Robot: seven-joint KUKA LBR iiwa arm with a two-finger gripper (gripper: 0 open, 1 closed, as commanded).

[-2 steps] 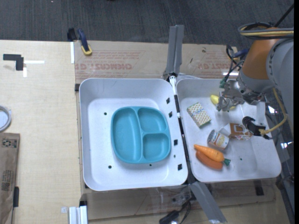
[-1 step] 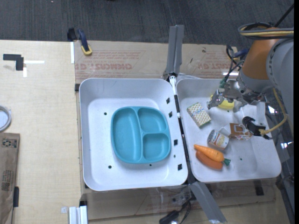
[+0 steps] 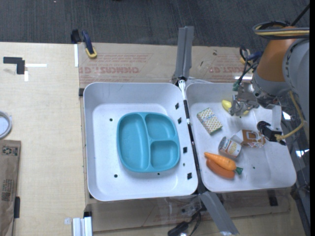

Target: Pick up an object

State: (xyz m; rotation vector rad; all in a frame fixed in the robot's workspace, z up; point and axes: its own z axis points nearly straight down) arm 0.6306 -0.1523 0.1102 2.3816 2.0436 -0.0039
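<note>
The right bin (image 3: 275, 173) holds a patterned yellow-green packet (image 3: 209, 120), a small yellow item (image 3: 226, 104), a tin can lying on its side (image 3: 230, 147), a brown and white carton (image 3: 253, 138) and two carrots (image 3: 221, 164). My gripper (image 3: 239, 107) hangs over the bin's far part, just right of the yellow item and above the carton. Its fingers point down and their tips blur into the bin floor. I see nothing between them.
The left bin (image 3: 98, 132) holds a blue three-compartment tray (image 3: 147, 141). A grey divider post (image 3: 184, 53) rises between the bins at the back. Cables and the arm's orange band (image 3: 273, 65) crowd the right side. A roll of tape (image 3: 4, 126) lies on the bench at the far left.
</note>
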